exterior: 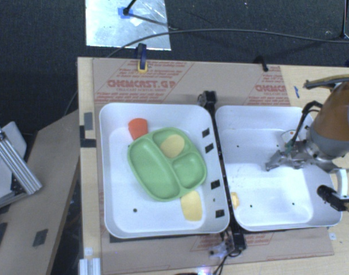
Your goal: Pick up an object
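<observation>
Two white bins are seen side by side on the bench. In the left bin [114, 153] a green divided plate [163, 171] is laid near the centre, tilted across the floor. A yellow piece [173, 146] is seen in the plate's compartment at 12 o'clock. An orange piece [138, 127] lies on the bin floor at 11 o'clock from the plate, touching or just beside its rim. A second, pale yellow piece [191, 205] lies at 5 o'clock from the plate, just beside its rim.

In the right bin [266, 211] a small yellow object [235, 199] is found against the left wall, at about 8 o'clock from the bin's centre.

The arm [334, 125] is entered from 3 o'clock, and the gripper [273, 164] is placed low over the right bin's floor, near its centre. Whether its fingers are spread or pressed together cannot be told at this size. Nothing is seen between them. The small yellow object lies well apart from the gripper, at 7 o'clock from it.
</observation>
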Robot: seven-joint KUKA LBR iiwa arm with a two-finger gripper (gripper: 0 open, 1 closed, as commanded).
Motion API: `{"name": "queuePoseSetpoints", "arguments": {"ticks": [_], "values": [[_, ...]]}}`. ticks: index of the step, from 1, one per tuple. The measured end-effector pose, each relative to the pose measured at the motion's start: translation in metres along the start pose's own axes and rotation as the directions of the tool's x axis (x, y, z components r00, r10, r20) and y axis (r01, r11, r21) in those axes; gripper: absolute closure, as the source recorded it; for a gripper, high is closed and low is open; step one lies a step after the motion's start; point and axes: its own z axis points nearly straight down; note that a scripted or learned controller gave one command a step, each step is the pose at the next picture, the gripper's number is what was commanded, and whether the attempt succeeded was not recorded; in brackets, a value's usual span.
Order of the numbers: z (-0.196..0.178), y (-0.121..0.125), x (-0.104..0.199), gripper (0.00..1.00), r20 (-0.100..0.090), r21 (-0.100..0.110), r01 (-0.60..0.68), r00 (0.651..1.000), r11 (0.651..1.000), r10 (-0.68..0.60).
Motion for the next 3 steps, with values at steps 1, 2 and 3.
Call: {"name": "queuePoseSetpoints", "arguments": {"ticks": [1,2,3], "values": [[-0.011,0.001,0.000,1.00,0.002,-0.003,0.000,1.000,1.000,0.000],[-0.059,0.010,0.004,1.00,0.002,-0.004,0.004,1.000,1.000,-0.004],[-0.112,0.014,-0.007,1.00,0.002,-0.004,0.004,1.000,1.000,-0.004]]}}
